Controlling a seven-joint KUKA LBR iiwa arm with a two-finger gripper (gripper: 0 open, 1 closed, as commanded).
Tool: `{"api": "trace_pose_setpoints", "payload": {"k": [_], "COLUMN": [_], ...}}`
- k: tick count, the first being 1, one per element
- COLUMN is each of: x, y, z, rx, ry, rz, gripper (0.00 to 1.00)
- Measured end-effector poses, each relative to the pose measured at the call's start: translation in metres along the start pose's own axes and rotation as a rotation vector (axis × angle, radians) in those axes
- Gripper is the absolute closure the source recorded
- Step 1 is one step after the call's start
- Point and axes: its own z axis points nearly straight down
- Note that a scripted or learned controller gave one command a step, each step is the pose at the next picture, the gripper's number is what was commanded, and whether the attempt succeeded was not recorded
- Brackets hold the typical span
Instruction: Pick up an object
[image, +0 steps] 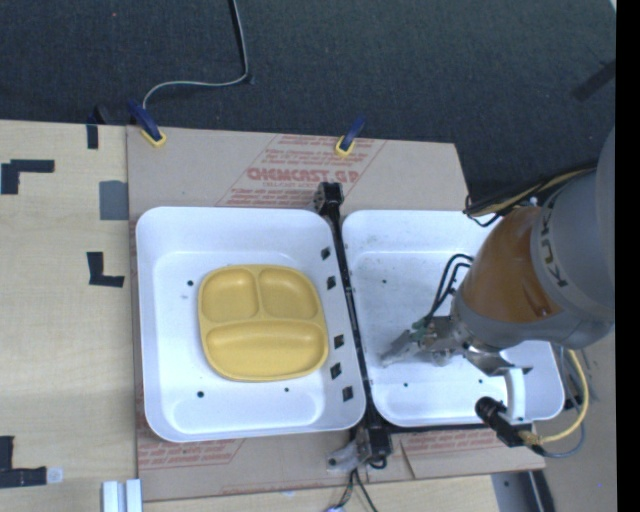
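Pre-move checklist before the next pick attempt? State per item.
1. Target present: yellow divided plate lies in the left bin: ok.
2. Gripper over the target: it is low in the right bin, away from the plate: not ok.
3. Something held: cannot tell.
4. Plate flat, uncovered: ok.
5. Divider between the bins lies on the path to the plate: not ok.

Even, fairly bright overhead light; no hard shadows, just soft shading under bin rims. White bins (160, 300) near blown out, w/ mild glare. Low-res, slightly soft overall; arm (545, 270) at right blurry, gripper (400, 348) detail smeared. Dark floor (400, 60) grainy.
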Motion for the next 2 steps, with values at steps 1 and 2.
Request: {"api": "trace_pose_setpoints", "payload": {"k": [1, 2], "x": [0.0022, 0.0014], "y": [-0.0016, -0.001], "z": [0.0101, 0.0004], "rx": [0.004, 0.003], "ry": [0.001, 0.0], "rz": [0.0, 0.001], "gripper": [0.0, 1.0]}}
